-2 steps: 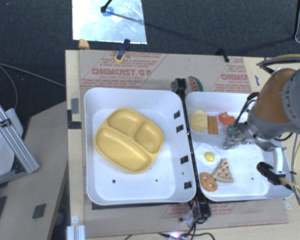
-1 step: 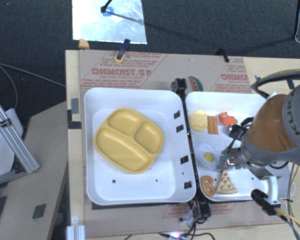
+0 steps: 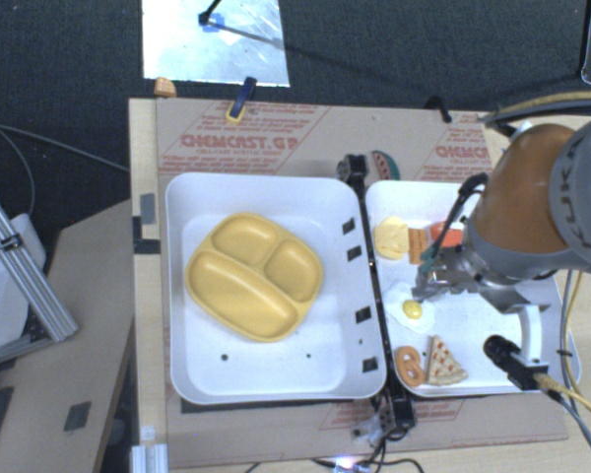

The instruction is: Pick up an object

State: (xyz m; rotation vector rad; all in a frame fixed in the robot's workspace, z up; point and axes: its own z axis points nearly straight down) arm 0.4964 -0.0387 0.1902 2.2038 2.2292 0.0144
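While my fingers (image 3: 426, 282) hang low in the right bin (image 3: 492, 387), whether spread or pinched I cannot tell, a fried egg (image 3: 412, 310) lies just below them, a pretzel (image 3: 409, 364) further down.

Pincer (image 3: 426, 282) low over right bin (image 3: 399, 197), at its left-centre. Fried egg (image 3: 412, 310) just below pincer, apart from it as far as can be told. Pale yellow round piece (image 3: 392, 235) and orange strip (image 3: 417, 244) just above-left of pincer. Pretzel (image 3: 409, 364) and waffle wedge (image 3: 444, 363) further below. Left bin (image 3: 266, 187), well left of pincer, holds yellow divided plate (image 3: 253, 275). Both bins on cardboard-covered desk (image 3: 276, 136).
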